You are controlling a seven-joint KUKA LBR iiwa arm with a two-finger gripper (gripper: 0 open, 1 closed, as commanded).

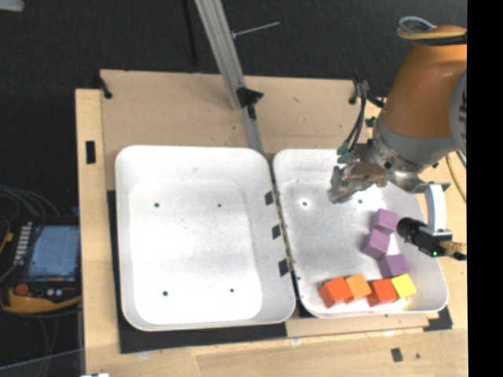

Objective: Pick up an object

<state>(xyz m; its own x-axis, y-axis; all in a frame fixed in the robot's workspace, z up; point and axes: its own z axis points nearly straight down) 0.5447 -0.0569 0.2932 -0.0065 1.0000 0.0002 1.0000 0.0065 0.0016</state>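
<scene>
Several small blocks lie in the right bin (314,226). Purple blocks (380,234) sit in a loose column at the right, with another purple block (394,264) below them. Along the near wall rests a row: an orange-red block (336,290), an orange block (358,286), a red block (383,290) and a yellow block (404,286). My gripper (344,187) hangs over the far part of the right bin, up and to the left of the purple blocks and apart from them. Nothing shows between its fingers.
The left bin (196,234) sits beside the right one, with black clips along the shared edge. A slanted metal rod (228,61) rises behind the bins. The arm's orange band (428,77) and grey wrist overhang the right bin's far right corner.
</scene>
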